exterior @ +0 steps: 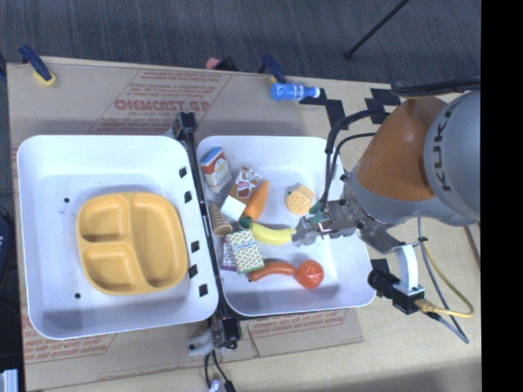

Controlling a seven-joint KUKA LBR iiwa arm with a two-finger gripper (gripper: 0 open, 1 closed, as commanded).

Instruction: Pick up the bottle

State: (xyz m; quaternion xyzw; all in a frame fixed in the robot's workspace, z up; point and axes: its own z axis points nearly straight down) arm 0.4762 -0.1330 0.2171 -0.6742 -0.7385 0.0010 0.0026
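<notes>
The bottle [243, 183] is small and brown with a pale label. It lies in the right bin [347, 292] near its upper left, between a small carton [214, 170] and an orange carrot [257, 200]. My gripper [306, 229] hangs low over the right-centre of this bin, at the right end of a yellow banana [272, 234]. It is well to the right of the bottle and below it in the view, not touching it. Nothing shows between its fingers.
The right bin also holds a yellow round item [300, 198], a red tomato [310, 274], a red pepper [270, 270], a green packet [245, 251] and a brown cylinder [219, 217]. A yellow divided plate [131, 242] lies in the left bin [37, 170].
</notes>
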